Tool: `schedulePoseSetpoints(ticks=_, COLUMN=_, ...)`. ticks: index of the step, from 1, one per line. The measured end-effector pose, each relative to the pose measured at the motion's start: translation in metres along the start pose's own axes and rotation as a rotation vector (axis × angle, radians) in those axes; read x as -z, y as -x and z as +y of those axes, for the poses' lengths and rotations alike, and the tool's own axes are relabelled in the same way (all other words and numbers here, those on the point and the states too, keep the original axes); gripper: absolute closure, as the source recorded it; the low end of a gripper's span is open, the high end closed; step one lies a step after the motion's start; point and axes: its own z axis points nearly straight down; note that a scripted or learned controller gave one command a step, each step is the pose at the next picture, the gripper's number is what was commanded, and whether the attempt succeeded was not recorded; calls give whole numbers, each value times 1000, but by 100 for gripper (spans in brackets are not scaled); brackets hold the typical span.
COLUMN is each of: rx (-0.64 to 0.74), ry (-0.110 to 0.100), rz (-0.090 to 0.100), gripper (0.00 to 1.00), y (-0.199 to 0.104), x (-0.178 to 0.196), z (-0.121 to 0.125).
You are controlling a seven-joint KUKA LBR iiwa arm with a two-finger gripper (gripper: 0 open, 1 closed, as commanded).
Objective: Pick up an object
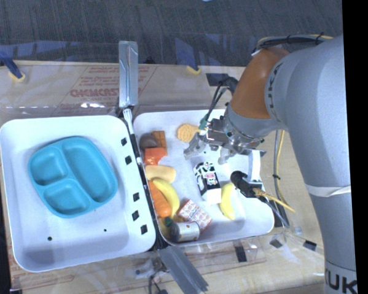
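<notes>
The tool (218, 149) hangs over the right bin (170, 120), above the black-and-white carton (206, 176) — finger spacing cannot be judged, and nothing is seen in its grip. Bananas (227, 202) and a can (183, 230) lie nearby. The left bin (11, 140) carries a blue tray (71, 175).

Black-white carton (206, 178) upright, mid right bin (170, 120)

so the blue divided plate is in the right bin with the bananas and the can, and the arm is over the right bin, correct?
Not quite. The camera view shows the blue divided plate lying in the left bin, apart from the food. The bananas and the can are in the right bin, and the arm is over that bin.
</notes>
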Motion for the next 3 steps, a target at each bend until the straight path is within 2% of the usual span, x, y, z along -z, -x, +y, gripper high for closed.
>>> schedulePoseSetpoints(ticks=1, rx=24, ry=3, rz=1, gripper=0, y=33, x=-68, z=-30)
schedulePoseSetpoints(ticks=2, rx=28, ry=4, rz=2, gripper=100, y=33, x=-58, z=-29)
schedulePoseSetpoints(ticks=3, rx=55, ry=16, rz=4, gripper=100, y=-22, x=96, z=-79)
